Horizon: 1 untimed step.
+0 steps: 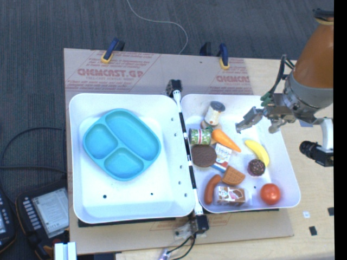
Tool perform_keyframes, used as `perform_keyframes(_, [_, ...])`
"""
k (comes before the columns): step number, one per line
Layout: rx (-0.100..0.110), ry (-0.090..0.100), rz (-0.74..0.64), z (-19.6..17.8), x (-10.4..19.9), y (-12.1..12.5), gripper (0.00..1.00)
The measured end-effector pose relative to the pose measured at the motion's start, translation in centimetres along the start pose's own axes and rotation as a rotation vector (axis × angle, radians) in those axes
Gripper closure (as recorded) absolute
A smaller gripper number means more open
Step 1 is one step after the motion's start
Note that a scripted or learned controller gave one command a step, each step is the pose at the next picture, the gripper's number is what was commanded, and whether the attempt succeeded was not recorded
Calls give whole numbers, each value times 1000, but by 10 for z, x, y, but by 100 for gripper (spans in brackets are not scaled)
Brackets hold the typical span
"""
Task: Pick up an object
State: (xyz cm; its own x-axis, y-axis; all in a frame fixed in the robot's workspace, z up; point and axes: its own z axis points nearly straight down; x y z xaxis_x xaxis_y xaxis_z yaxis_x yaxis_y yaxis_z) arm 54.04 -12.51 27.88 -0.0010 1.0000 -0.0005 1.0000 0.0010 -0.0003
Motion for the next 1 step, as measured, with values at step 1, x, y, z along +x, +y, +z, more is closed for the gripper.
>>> perform_keyframes(1, [4,1,1,155,25,19,0])
